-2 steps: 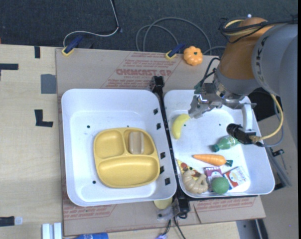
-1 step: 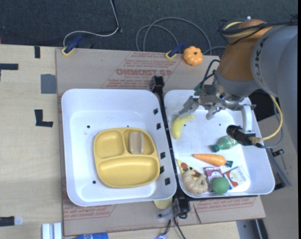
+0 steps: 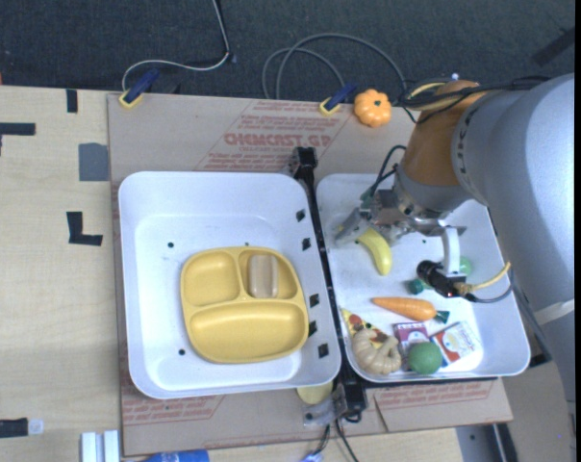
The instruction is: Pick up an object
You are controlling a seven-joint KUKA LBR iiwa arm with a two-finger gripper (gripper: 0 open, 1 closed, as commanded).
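Hand (image 3: 374, 221) low in the right white plastic bin (image 3: 497, 258), near its far-left corner, over the upper end of the curved yellow plastic banana (image 3: 377, 252). Whether the hand is open or closed: cannot tell; no grip confirmed. Banana lies on the bin floor. Step judged: approach/grasp attempt. Next move calls for closing across the banana's width, then a straight lift. Orange plastic carrot (image 3: 404, 307) lies nearer the bin's front edge.

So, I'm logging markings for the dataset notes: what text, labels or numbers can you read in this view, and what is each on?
"CHEMCAST GP": red print, upside down, on the brown sheet under the bins.
Same red print repeated on that sheet, at the far corners and near edge: too faint to read.
Small red and white packets in the right bin: print too small to read.
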